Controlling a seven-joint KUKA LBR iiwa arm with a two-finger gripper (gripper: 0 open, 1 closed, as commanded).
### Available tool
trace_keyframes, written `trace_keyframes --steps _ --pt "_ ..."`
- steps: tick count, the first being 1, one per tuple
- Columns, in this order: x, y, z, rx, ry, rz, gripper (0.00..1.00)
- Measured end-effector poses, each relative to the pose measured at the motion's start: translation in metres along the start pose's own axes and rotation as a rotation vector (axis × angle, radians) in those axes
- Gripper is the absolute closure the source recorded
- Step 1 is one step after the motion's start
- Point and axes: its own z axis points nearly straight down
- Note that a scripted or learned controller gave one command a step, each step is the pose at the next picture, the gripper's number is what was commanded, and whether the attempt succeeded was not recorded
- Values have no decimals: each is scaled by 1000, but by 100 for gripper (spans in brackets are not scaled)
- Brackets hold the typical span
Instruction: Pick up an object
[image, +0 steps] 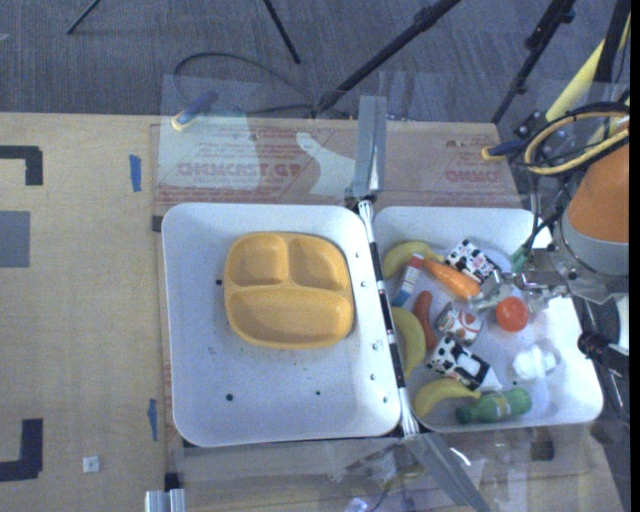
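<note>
While my fingers (500, 290) hang over the crowded right bin (585, 400), state unclear, they may slip between the tomato (512, 314) and carrot (452, 277).

yellow tray (288, 290): matt plastic | bins (190, 330): smooth white plastic | bench (80, 300): wood
</note>
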Motion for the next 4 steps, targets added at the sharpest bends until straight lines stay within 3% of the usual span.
trace_keyframes --steps 1,2,3,4 --pt "32 47 106 -8 -3 -76 0" --pt "29 -15 107 -6 -2 -72 0" --pt "16 3 107 -8 -2 -62 0" --pt "15 3 96 -13 -4 -60 100"
